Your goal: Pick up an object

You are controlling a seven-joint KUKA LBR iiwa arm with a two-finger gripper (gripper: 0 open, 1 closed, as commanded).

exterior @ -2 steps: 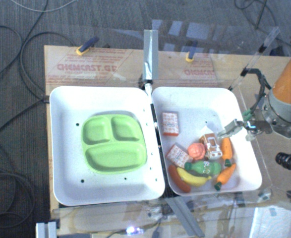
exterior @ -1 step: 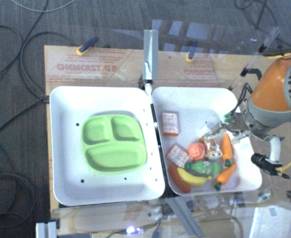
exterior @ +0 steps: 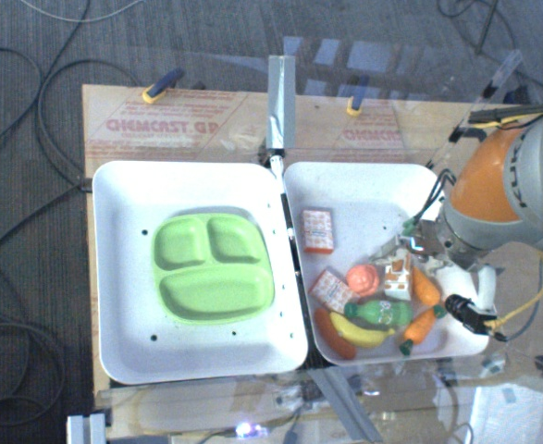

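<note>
On the bench board [exterior: 160, 126], faded red "CHEMCAST GP" lettering.

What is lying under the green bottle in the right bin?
The green bottle lies across a yellow banana, with a red piece beside the banana. What else sits beneath it is covered, so I cannot tell.

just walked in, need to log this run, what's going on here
A grey robot arm with an orange band reaches from the right into the right white bin, above a heap of toy food: yellow banana, orange carrot, green bottle, small cartons. Nothing looks lifted yet. The left white bin holds a green sectioned tray.
</note>
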